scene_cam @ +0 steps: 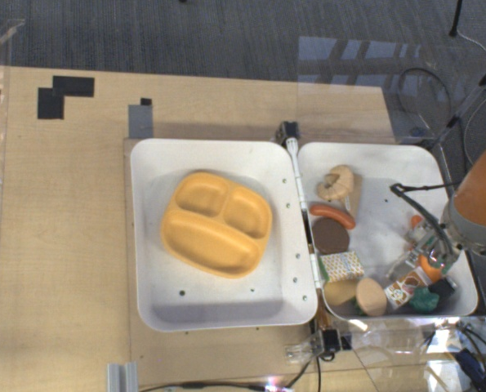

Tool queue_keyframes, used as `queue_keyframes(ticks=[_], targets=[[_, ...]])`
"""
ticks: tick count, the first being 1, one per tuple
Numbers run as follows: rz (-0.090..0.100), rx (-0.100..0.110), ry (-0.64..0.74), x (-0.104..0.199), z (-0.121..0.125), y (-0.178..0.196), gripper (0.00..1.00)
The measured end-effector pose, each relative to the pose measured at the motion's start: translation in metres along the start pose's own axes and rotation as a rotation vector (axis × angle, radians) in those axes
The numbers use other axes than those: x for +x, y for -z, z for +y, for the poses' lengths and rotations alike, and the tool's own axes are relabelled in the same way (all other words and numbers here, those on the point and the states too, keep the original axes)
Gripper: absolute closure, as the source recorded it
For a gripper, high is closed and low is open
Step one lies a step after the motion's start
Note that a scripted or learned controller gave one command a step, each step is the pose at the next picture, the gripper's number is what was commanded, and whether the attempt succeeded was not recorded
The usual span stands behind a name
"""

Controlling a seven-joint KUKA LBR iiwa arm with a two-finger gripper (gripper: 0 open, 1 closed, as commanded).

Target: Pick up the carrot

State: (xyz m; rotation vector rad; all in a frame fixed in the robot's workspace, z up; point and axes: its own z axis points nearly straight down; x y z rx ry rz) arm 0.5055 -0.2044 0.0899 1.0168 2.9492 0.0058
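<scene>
Orange carrot (430, 260) sits right at the jaws.

One camera sits high above the bench (63, 219) and looks down at a slant; it is far enough back to see both white bins (218, 313) whole, side by side, with grey floor (243, 23) beyond the far edge.

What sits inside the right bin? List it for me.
In the right bin: a beige mushroom-like piece, a sausage, a brown disc, a patterned block, a tan round piece, a green item. The pincer covers whatever lies beneath, barring an orange bit.
</scene>
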Motion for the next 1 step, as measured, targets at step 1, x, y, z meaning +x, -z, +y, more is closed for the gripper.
queue_keyframes(ticks=[1], targets=[[-0.006, -0.004, 0.005, -0.0029, 0.0034, 0.0127, 1.0]])
